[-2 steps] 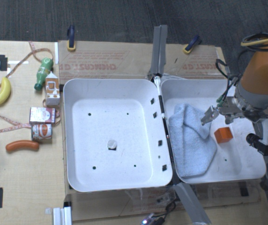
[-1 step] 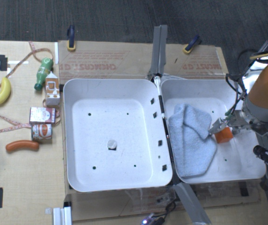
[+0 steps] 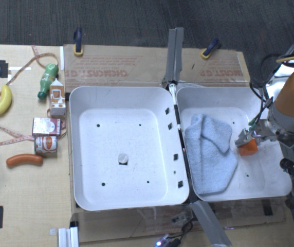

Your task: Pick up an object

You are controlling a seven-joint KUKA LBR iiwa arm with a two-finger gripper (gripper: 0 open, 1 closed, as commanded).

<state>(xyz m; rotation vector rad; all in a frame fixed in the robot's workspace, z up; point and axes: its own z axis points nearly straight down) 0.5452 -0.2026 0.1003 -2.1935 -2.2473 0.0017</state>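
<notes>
My gripper reaches into the right bin from the right, just off the right edge of a crumpled light-blue towel. A small orange object sits between the fingertips, and the gripper is shut on it, low over the bin floor. In the left bin a small pale round object lies alone near the middle.
A grey divider bar runs between the bins at the back. On the bench to the left lie a banana, a green bottle, small cartons, a can and a sausage.
</notes>
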